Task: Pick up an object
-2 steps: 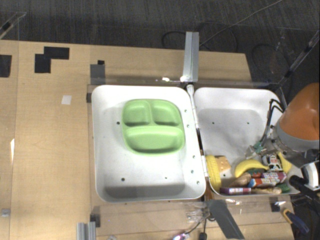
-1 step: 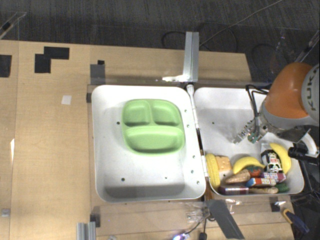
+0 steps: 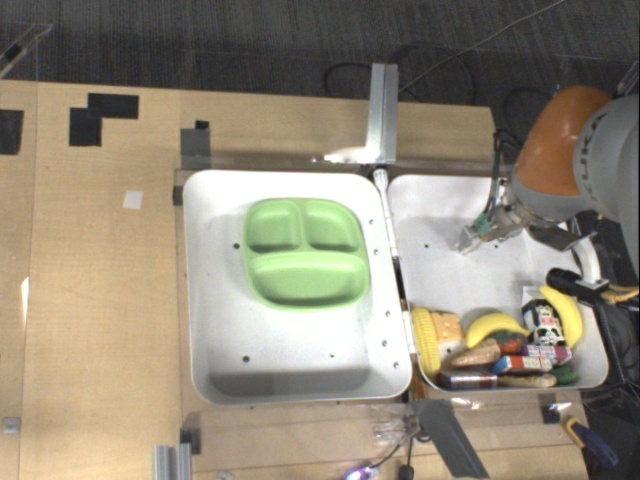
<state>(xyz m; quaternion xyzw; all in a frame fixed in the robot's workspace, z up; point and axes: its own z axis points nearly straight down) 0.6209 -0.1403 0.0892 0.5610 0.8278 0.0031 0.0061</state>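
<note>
The gripper [image 3: 478, 234] hangs over the upper, bare part of the right bin [image 3: 440, 203], near that bin's far-right side, with the arm [image 3: 585, 163] entering from the right. Whether the fingers are apart or together cannot be told from this view; the tip is small and partly blurred. Nothing is visible between them, so no hold is recorded.

The candidate objects all lie in one heap along the near edge of the right bin, well apart from the gripper and toward the viewer from it. From left to right the heap includes a corn cob [image 3: 428, 336], a banana [image 3: 497, 325] lying roughly crosswise, a brown stick-like item [image 3: 478, 356] and a second banana [image 3: 563, 313] curving along the bin's right wall. Small mixed toys sit between them, too crowded to identify singly.

The left bin [image 3: 215, 298] carries a green divided tray [image 3: 305, 251], lying flat and well apart from the gripper across the divider between the bins.

Judgement: the pick is not yet begun. The deciding relation is that the heap lies toward the near edge, directly below the gripper in the view, so the coming move calls for travel toward the near wall before descent. The first banana appears the nearest clear target; the crowding around it risks a glancing or multiple contact.
</note>
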